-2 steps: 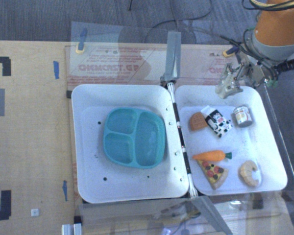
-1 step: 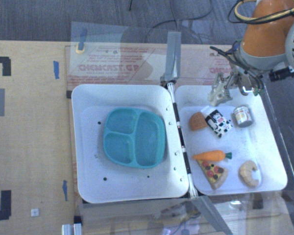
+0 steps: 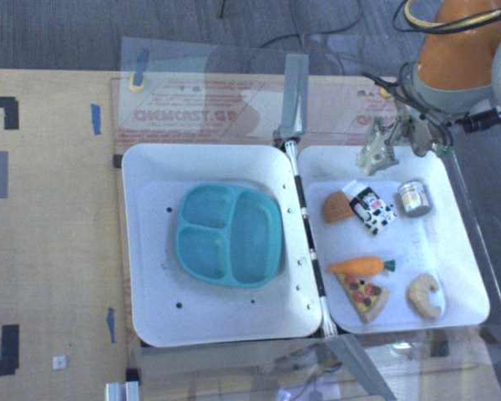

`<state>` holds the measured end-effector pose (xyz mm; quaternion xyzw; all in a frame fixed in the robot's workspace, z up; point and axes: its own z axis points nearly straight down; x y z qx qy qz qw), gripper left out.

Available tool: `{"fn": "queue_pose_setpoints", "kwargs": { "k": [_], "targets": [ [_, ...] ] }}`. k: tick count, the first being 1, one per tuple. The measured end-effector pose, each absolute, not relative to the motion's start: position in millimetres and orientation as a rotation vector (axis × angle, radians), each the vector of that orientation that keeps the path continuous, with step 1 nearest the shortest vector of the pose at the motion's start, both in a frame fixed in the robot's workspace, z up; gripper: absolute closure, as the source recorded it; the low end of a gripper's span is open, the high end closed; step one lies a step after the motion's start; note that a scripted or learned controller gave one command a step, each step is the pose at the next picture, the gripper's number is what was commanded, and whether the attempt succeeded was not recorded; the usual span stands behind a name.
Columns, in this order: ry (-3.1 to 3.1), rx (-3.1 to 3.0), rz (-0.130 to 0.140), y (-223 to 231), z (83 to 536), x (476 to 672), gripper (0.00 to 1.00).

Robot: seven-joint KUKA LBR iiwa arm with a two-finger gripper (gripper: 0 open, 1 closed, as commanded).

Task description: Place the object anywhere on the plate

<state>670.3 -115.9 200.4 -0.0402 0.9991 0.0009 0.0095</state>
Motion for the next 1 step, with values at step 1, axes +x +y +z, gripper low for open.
{"fn": "queue_pose_setpoints", "kwargs": {
  "k": [1],
  "targets": [
    [3.107, -0.425, -0.002, -225.5, 185.0, 553.7, 1.00]
  ]
}}
